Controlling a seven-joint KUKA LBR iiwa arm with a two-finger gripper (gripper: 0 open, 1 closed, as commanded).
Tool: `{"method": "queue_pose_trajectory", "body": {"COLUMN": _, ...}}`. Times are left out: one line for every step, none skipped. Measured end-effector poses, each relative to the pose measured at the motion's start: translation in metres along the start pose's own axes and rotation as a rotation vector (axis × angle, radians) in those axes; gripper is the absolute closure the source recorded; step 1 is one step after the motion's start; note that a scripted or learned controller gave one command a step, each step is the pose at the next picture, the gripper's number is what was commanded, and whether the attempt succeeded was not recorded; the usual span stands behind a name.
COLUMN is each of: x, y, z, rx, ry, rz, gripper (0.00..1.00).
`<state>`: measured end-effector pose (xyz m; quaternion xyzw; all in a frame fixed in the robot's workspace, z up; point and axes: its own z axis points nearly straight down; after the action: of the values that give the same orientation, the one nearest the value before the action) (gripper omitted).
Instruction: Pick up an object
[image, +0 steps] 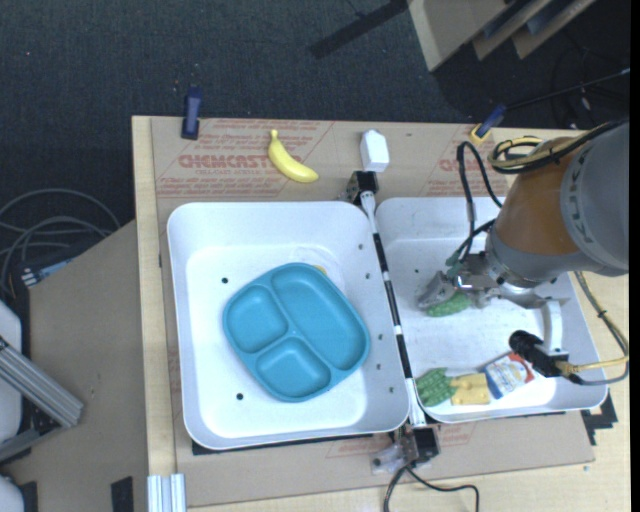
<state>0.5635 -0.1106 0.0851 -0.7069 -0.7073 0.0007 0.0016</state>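
Note:
My gripper (446, 290) is low in the right bin (425, 225), near its left middle. Its grey fingers (436, 291) sit right over a small green object (447, 306), touching or just above it. The view does not let me tell whether the green object is held. At the right bin's front lie a green leafy toy (433, 386), a yellow piece (466, 390) and a red, white and blue packet (507, 376), side by side. The arm's orange band (535, 212) rises to the right of the gripper.
A blue divided plate (293, 330) lies in the left bin (190, 262). A yellow banana (289, 161), a white block (375, 150) and a blue item (191, 112) rest on the cardboard behind the bins. Cables (470, 180) hang over the right bin's back wall.

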Motion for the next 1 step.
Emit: {"method": "queue_pose_trajectory", "body": {"x": -0.0005, "y": 0.0011, "z": -0.0109, "rx": -0.004, "ry": -0.001, "rz": 0.001, "gripper": 1.0}}
